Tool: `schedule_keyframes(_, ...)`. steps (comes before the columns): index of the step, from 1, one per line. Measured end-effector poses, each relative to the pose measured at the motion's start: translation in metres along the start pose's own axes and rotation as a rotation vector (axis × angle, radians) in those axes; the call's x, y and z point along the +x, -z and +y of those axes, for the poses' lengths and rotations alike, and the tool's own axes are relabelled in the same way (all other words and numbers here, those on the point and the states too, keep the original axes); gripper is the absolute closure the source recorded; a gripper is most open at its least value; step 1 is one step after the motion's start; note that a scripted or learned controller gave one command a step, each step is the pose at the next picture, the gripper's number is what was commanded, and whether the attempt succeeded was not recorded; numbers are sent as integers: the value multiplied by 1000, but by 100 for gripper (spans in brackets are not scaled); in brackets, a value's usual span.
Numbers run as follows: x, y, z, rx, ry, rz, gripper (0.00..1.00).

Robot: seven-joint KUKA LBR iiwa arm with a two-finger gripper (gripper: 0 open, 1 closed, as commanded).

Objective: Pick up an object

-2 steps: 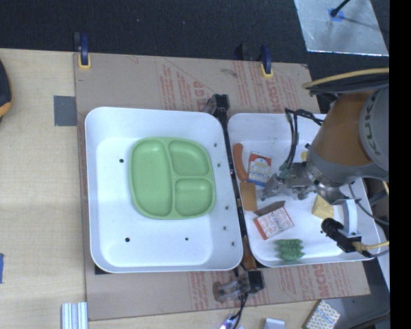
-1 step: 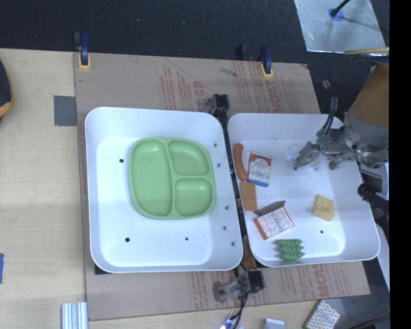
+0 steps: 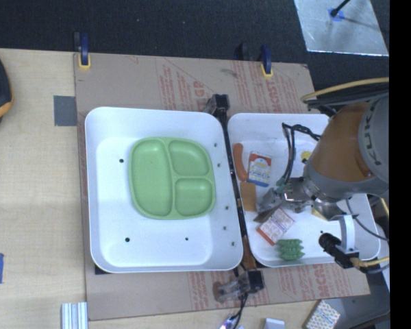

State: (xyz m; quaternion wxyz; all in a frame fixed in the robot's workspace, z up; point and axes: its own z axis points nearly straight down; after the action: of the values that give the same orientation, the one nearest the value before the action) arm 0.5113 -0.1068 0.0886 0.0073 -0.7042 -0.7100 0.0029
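The grey arm with the orange band (image 3: 342,149) reached in from the right and hung low over the right-hand shallow white bin (image 3: 260,123). Its two-finger gripper (image 3: 277,201) sat among the clutter near the bin's middle, dark finger tips pointing left. Whether the claw was open, closed or gripping anything could not be told; the tips merged with the items beneath.

Candidate objects, all in the right bin: a small white-and-blue carton with a red patch (image 3: 259,168), an orange stick-shaped piece (image 3: 238,160) along the left wall, a flat red-and-white packet (image 3: 276,225) just under the tips, and a knobbly green toy (image 3: 289,248) near the front wall. The left-hand white bin (image 3: 103,184) held a pale green divided plate (image 3: 171,177).

Risks, as judged: the packet lay flat, so the tips could skate over it and close on nothing. Items crowded close, so a closing claw might nudge the carton or pinch two things together. A thin edge grip could slip on lifting.
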Motion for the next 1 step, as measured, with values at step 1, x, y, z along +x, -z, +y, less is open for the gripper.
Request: schedule_keyframes(1, -5, 13, 4, -8, 0, -5, 100)
